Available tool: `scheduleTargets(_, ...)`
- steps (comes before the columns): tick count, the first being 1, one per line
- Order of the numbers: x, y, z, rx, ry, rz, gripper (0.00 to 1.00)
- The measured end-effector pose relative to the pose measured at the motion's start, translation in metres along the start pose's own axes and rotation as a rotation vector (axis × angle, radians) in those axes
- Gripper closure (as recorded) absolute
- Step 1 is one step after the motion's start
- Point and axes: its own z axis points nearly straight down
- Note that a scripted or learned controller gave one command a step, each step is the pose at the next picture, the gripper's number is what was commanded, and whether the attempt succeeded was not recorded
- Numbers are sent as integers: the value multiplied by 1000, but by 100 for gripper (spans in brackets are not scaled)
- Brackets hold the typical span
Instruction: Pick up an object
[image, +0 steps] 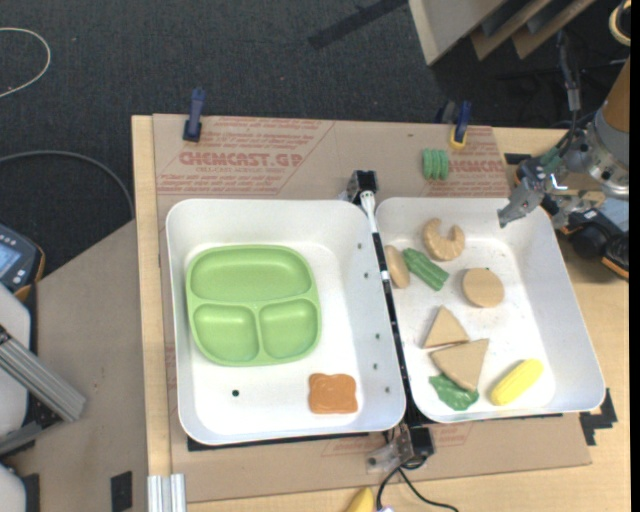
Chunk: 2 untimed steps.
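My gripper (520, 203) hangs over the far right corner of the right bin (575, 330), and nothing shows in it. Several toy foods lie in that bin. A tan bitten ring (443, 240) is at the back. Beside it are a green pod (425, 269) and a tan oblong piece (398, 267). A round tan disc (483, 288) sits mid-bin. Two tan wedges (445, 328) (463, 362) lie nearer the front. A green leafy piece (452, 392) and a yellow corn cob (516, 381) sit by the front wall.
The left bin (185, 400) holds a green divided plate (253, 303) and an orange piece (332, 393) at its front right. A green ridged piece (435, 164) lies on the bench behind the right bin. Blue clamps (193, 115) (460, 122) stand at the board's back edge.
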Motion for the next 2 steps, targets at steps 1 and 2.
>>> scheduleTargets(1,9,30,149,-7,-3,1,0)
scheduleTargets(2,10,29,143,-3,-1,0,100)
